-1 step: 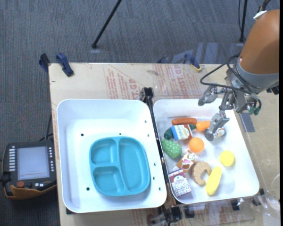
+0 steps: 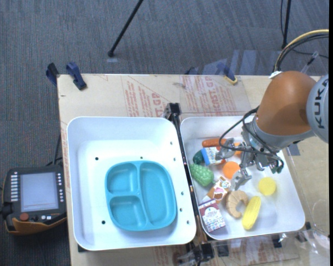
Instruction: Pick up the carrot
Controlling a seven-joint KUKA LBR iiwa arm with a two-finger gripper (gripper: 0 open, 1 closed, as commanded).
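Two white bins are seen side by side on a brown bench [image 2: 150,90]. Nearest in the right bin [image 2: 291,212], a small printed box [image 2: 212,216] is set by the near wall. Just right of it, a tan curved toy like a croissant [image 2: 236,202] is found, and a yellow corn cob [image 2: 251,213] is laid touching its right side. A little farther back, a small snack packet [image 2: 219,188] is seen, and a round yellow lemon [image 2: 267,187] is placed well to the right. A bumpy green toy [image 2: 201,174] is set near the bin's left wall. An orange ball [image 2: 230,169] is seen beside it, and a blue and white packet [image 2: 210,155] lies a bit farther back.

In the left bin [image 2: 80,132], a blue tray with three parts [image 2: 140,195] is laid flat.

The gripper [image 2: 245,173] is hung low over the middle of the right bin, close by the orange ball. Nothing is seen held between its fingers, and how wide they are cannot be told.

Farthest in the right bin, the carrot [image 2: 212,143] is laid flat, just left of the arm [image 2: 288,107], and partly hidden by cables.

Left of the bench, a screen pad [image 2: 36,195] is set on the grey floor.
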